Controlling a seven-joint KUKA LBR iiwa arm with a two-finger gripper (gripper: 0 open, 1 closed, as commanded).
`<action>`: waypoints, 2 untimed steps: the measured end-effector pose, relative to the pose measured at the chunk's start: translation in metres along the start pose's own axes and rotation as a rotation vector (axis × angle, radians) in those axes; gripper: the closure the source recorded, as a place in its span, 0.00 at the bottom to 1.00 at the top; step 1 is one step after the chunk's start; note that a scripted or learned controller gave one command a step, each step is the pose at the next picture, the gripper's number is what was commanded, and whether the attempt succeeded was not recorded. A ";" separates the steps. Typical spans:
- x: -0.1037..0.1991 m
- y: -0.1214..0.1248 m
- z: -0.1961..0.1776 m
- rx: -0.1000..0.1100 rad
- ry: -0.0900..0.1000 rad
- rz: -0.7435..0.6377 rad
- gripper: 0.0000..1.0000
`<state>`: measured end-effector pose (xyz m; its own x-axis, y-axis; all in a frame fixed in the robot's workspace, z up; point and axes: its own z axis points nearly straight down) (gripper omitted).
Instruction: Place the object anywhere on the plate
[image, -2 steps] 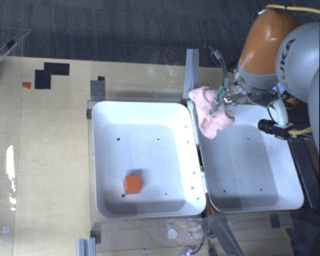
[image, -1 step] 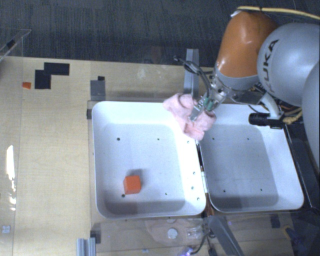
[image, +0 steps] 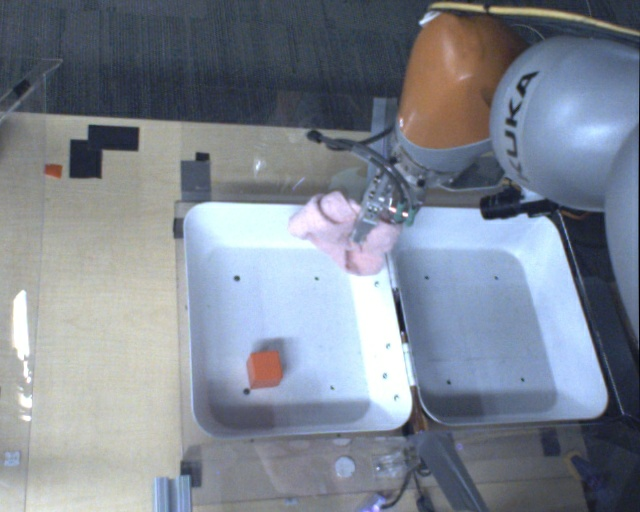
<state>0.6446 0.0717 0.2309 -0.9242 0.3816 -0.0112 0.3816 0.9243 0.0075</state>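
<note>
Two-finger gripper (image: 368, 228) pinches soft, crumpled pink cloth (image: 335, 230) above left shallow white bin (image: 210, 300)'s far right corner. Small orange cube (image: 265, 369) sits near-left, matte.

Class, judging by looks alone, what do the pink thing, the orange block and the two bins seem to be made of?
Pink thing: probably soft cloth or plush, lumpy and matte. Orange block: maybe foam or wood, flat dull faces. Bins: likely smooth white plastic, rounded moulded rims.

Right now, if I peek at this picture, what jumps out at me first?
The big grey and orange arm at the top right grabs your eye first. Its gripper is right at a crumpled pink cloth at the back edge of the left bin. A little orange block sits near that bin's front.
</note>
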 end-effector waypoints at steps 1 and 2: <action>0.021 0.055 -0.007 -0.003 -0.002 -0.391 1.00; 0.049 0.098 0.001 -0.002 0.002 -0.394 1.00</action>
<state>0.6368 0.1811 0.2297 -0.9999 -0.0025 -0.0114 -0.0026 1.0000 0.0053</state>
